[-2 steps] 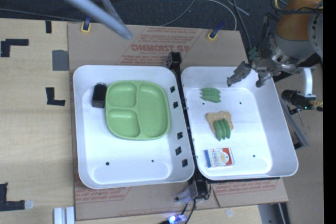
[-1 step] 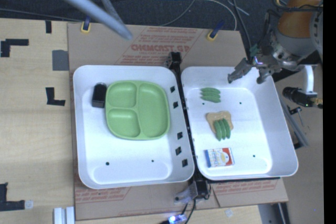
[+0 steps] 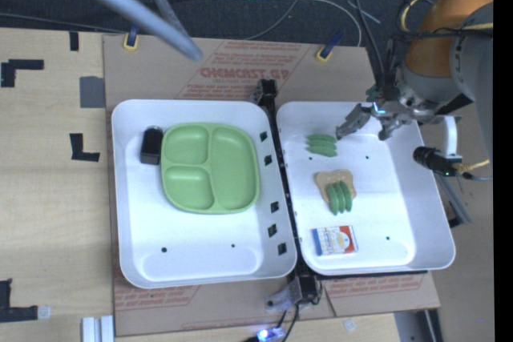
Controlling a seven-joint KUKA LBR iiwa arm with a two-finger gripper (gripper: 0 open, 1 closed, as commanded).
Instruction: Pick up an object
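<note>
Gripper (image 3: 370, 124) is over the upper part of the right bin (image 3: 401, 196), fingers spread apart with nothing between them; one fingertip points left toward the bin's middle, the other sits nearer the arm side. The grey arm with its orange band (image 3: 437, 32) comes in from the right edge, above the bin's far right corner. Just left of the gripper, apart from the fingertips, a small green ribbed piece (image 3: 321, 144) lies flat on the bin floor. Below it, near the bin's centre, a second green ribbed piece (image 3: 341, 197) rests partly on a tan, bread-like item (image 3: 328, 179), the two touching. Nearer the front wall, a small flat box with red and blue print (image 3: 333, 240) lies by itself, well apart from the gripper. The left bin (image 3: 136, 228) holds a pale green divided plate (image 3: 211, 167) with three compartments, set toward the bin's back half. A small black block (image 3: 151, 145) sits just beside the plate's left rim. Both bins rest on a cardboard sheet (image 3: 240, 64) with red print, on the wooden bench (image 3: 48, 196).
</note>
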